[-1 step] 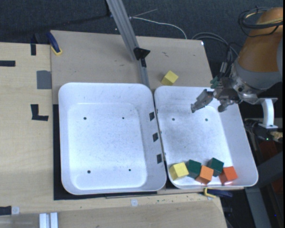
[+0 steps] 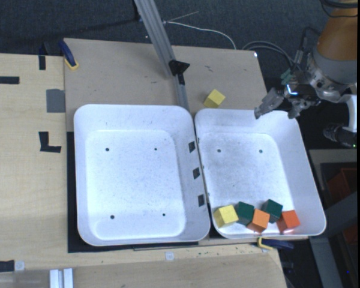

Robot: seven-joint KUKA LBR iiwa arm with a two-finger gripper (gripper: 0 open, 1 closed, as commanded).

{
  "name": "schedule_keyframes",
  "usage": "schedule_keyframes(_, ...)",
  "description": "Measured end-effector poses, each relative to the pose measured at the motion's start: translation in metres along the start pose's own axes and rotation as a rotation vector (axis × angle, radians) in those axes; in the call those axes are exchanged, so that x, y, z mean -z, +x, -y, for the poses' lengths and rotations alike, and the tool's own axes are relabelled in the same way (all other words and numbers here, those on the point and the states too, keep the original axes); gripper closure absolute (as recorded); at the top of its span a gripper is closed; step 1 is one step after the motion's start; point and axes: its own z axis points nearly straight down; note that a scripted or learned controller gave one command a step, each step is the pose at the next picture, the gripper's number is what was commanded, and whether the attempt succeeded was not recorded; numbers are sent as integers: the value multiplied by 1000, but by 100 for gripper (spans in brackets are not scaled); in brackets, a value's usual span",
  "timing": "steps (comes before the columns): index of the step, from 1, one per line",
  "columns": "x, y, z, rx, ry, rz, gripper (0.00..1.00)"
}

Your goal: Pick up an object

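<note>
Several small blocks lie along the near edge of the right bin [image 2: 288, 138]: a yellow block [image 2: 226, 215], a dark green block [image 2: 245, 210], an orange block [image 2: 260, 220], a second green block [image 2: 272, 207] and a red-orange block [image 2: 288, 220]. Another yellow block [image 2: 215, 98] rests on the bench behind the bins. My gripper [image 2: 278, 107] hovers above the right bin's far right corner, well away from the blocks. Its fingers stand apart with nothing between them.
The left bin [image 2: 84, 161] sits beside the right one. A grey metal pole [image 2: 159, 32] slants down to the bins' far junction. Cables [image 2: 261, 45] trail across the bench's far right. A blue and yellow clip [image 2: 68, 56] lies at the bench's far left.
</note>
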Motion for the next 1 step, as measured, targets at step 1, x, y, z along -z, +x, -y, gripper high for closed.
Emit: schedule_keyframes(1,-23,54,-74,6,4,-2,0)
